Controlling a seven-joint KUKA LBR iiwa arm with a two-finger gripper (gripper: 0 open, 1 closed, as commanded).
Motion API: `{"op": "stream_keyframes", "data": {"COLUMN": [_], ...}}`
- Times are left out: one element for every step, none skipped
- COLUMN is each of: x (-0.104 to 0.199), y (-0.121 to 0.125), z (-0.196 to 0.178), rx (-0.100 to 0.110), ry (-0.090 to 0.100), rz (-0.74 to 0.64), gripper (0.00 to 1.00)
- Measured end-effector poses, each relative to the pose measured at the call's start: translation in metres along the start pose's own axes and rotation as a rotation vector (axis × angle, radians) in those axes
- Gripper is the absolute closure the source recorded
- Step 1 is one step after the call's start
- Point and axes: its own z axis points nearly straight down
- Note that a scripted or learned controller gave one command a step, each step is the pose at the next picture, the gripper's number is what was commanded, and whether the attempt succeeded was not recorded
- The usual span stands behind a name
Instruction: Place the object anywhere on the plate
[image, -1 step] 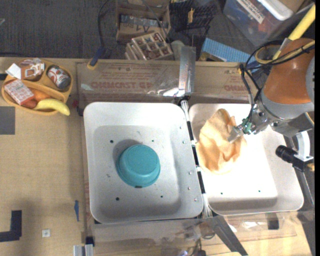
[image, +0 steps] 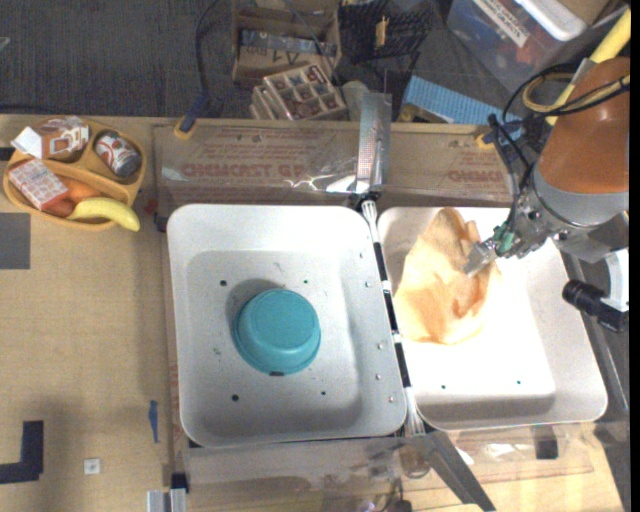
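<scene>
A wide tan worktop is filling the lower part of the camera view, seen from above at a slant. Two shallow white bins are sitting side by side on it, their inner edges touching.

The left bin is holding a round teal plate, which is lying upside down like a shallow dome near the bin's middle, slightly toward the front.

The right bin is holding a crumpled orange-yellow cloth, which is lying in the bin's rear left part, just beside the wall shared with the left bin. The cloth is well apart from the plate, with the two bin walls between them.

The grey arm, with its orange band, is reaching in from the right and hanging over the rear of the right bin. Its hand is pointing down and to the left, with its tip sitting at the cloth's upper right edge. The hand's tip is small and blurred against the fabric, so I cannot tell how far it is open or whether it has hold of the cloth.

At the far left rear of the worktop, a yellow tray is carrying toy food, including a banana lying along its front edge.

Behind the bins, a cardboard wall is standing along the rear.
</scene>
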Motion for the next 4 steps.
{"op": "stream_keyframes", "data": {"x": [0.047,0.094,0.136,0.178], "y": [0.006,0.028,0.039,0.05], "z": [0.0,-0.001,-0.008,-0.005], "rx": [0.001,-0.001,-0.003,-0.002], "ry": [0.003,0.002,0.001,0.002], "rz": [-0.399,-0.797,-1.135,-1.138], "gripper": [1.0,1.0,1.0,1.0]}}
